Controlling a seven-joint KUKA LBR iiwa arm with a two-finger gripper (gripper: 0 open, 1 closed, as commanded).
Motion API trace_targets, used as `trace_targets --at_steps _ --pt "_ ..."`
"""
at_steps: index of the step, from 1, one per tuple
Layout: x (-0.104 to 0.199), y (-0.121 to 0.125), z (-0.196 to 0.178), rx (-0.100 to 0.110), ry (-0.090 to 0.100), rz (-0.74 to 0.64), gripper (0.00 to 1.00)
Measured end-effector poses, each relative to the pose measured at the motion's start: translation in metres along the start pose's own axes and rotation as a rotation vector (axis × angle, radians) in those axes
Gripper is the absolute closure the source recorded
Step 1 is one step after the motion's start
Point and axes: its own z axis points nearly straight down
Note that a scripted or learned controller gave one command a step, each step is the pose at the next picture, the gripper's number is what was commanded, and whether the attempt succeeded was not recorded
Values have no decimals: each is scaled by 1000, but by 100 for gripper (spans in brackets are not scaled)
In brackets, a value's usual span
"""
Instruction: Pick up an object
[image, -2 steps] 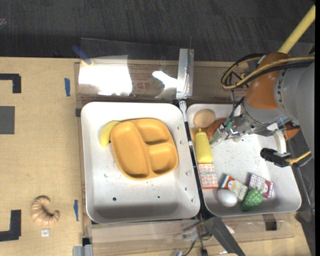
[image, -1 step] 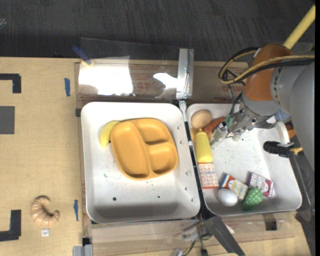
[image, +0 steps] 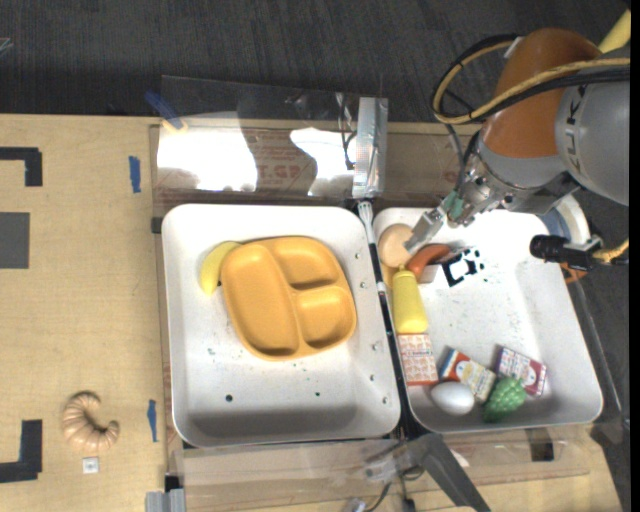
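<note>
Two bins (image: 190, 300), and our gripper (image: 437, 226) hangs upper right over a hot dog (image: 428, 258); can't tell its state. We'd drop straight down, centred on it.

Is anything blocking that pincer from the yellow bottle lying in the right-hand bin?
Nothing visible blocks it. The pincer hangs over the right bin's far left corner, above a peach-coloured round item and an orange-red piece. The yellow bottle lies just nearer the camera, uncovered.

A robotics lab: a taped bench (image: 70, 300) (black markers) bearing two white bins (image: 180, 330).
</note>
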Motion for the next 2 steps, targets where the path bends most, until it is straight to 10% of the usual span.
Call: trace_targets --at_steps 1,2 --pt "-39 -11 91 14 8 149 0" --pt "-53 -10 100 14 13 78 0"
